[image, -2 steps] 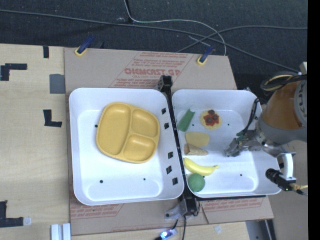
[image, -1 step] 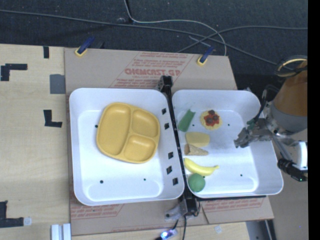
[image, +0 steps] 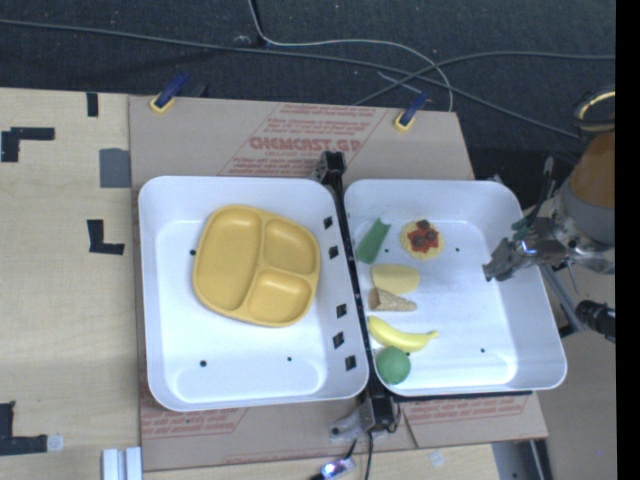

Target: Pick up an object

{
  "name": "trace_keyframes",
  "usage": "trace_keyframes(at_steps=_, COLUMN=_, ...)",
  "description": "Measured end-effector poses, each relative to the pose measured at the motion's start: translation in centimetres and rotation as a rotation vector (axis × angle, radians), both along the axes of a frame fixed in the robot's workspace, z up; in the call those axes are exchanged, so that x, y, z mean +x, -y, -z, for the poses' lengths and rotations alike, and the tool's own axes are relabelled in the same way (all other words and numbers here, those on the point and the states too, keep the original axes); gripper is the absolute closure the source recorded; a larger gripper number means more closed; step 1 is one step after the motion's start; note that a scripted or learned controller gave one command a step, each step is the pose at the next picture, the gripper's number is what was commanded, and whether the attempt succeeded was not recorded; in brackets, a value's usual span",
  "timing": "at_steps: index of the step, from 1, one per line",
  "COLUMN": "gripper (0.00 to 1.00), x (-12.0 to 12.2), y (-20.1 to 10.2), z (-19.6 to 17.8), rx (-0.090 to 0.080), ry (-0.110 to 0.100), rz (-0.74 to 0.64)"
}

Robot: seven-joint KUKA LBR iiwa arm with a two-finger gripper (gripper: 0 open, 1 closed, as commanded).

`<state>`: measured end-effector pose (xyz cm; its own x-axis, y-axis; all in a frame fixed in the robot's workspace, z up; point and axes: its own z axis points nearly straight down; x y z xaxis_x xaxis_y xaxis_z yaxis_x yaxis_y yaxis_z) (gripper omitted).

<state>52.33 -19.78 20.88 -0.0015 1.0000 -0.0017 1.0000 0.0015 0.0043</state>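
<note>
I am watching the gripper (image: 503, 266) hanging over the right bin's (image: 530, 363) right wall, and I cannot tell its state. Nearest the camera, the green ball (image: 394, 366) and banana (image: 400, 335) are lying to its left; the banana's long axis is running roughly left-right. Beyond sit a yellow wedge (image: 396, 279), a green block (image: 373, 240) and a small tart (image: 422, 238), probably food toys.

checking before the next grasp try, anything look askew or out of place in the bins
Nothing stands out. The yellow plate lies flat in the left bin. The toy foods, banana among them, sit unspilled along the right bin's left side. The end effector is over that bin's right rim.
</note>
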Motion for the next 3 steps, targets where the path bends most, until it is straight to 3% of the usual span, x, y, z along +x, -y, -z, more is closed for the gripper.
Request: trace_keyframes(at_steps=3, gripper=1.0, x=3.1, y=-14.8, z=-2.1, rx=0.003, ry=-0.005, rz=-0.005)
